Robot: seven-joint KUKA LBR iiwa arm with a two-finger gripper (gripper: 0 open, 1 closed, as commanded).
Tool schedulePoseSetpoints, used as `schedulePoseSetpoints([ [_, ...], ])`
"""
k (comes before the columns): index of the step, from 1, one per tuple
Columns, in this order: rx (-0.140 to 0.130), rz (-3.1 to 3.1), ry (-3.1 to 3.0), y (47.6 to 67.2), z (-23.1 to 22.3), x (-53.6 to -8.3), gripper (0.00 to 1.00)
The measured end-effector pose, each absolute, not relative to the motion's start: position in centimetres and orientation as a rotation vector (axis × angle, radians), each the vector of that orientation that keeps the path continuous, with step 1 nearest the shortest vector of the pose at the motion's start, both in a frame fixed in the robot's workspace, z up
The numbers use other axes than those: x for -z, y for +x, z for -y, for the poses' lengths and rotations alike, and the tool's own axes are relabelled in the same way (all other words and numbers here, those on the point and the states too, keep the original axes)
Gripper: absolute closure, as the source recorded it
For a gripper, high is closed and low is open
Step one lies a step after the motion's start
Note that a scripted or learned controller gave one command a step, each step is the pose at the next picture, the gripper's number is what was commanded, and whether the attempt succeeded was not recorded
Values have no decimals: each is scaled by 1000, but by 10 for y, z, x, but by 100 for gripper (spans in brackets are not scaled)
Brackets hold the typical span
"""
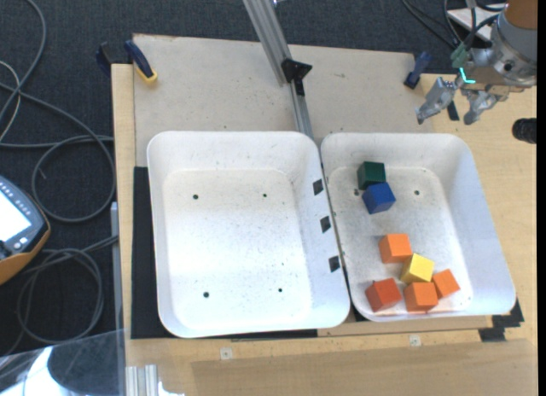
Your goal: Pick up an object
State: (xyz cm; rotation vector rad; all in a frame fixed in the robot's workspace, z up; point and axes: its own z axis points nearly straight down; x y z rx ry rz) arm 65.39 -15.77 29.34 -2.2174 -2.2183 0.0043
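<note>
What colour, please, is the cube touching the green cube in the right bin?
Blue: the blue cube sits against the green cube, seen in the camera view.

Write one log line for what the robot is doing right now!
phase: before pick | gripper: open, nothing held, above right bin's far corner | right bin: green block, blue block, yellow block, four orange blocks

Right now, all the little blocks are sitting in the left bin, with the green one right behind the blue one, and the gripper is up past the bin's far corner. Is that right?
Not quite. The camera view shows the blocks in the right bin, not the left. The rest holds: the green block sits just behind the blue block, and the gripper is beyond that bin's far corner, holding nothing.
</note>
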Motion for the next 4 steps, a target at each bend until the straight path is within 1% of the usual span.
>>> schedulePoseSetpoints([
  [1,-2,2223,-2219,654,158,-296,0],
  [2,-6,2217,-2217,652,158,-233,0],
  [3,-6,2218,-2217,656,158,-171,0],
  [4,-5,2218,-2217,657,159,-128,0],
])
